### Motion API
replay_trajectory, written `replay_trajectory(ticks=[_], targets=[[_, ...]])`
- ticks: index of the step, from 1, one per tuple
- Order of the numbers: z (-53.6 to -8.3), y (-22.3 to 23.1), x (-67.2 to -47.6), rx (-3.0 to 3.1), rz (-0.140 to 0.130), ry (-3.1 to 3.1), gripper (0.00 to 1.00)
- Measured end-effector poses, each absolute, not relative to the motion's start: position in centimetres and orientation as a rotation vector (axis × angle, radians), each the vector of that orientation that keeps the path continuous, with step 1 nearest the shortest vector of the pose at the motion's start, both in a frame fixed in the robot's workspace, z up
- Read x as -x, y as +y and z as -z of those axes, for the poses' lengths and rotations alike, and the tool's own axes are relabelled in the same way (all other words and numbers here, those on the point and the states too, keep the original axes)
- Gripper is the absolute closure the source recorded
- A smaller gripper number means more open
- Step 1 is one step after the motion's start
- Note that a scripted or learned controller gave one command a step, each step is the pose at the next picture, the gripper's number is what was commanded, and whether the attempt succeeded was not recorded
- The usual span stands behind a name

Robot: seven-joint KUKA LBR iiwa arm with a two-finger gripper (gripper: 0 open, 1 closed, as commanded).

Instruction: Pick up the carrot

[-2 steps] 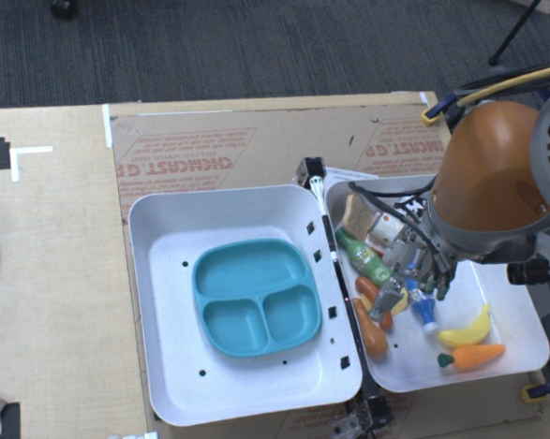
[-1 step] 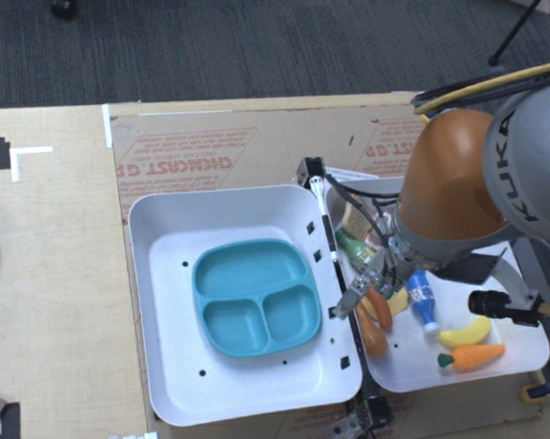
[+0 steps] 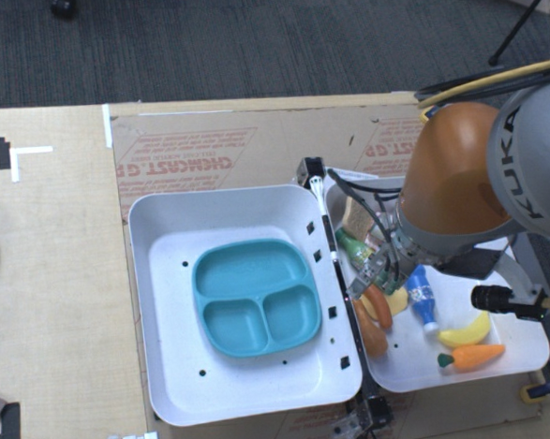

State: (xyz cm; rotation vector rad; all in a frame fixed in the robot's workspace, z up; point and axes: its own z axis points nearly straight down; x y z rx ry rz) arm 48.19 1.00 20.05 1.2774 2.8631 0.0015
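The carrot (image 3: 474,357), orange with a small green top at its left end, lies flat near the front edge of the right bin (image 3: 408,375). My gripper (image 3: 373,271) hangs low over the left side of that bin, above a pile of toy food and well to the left of the carrot. The grey and orange arm (image 3: 460,177) covers the back half of the right bin and hides what lies under it.
A yellow banana (image 3: 467,329) lies just behind the carrot, and a blue and white bottle (image 3: 422,299) stands left of it. Brown and orange toy foods (image 3: 371,318) and a green item (image 3: 352,249) crowd the bin's left wall. The left bin (image 3: 156,269) holds a teal divided plate (image 3: 257,296).
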Motion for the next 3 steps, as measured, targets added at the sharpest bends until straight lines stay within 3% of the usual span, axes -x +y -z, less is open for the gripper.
replay_trajectory(ticks=[1, 2, 3], targets=[[-19.1, 2.0, -49.9, -1.978, 0.005, 2.440, 1.00], [-19.1, 5.9, -49.3, -2.492, 0.005, 1.912, 1.00], [-29.5, 0.8, -48.6, -2.560, 0.005, 1.818, 1.00]])
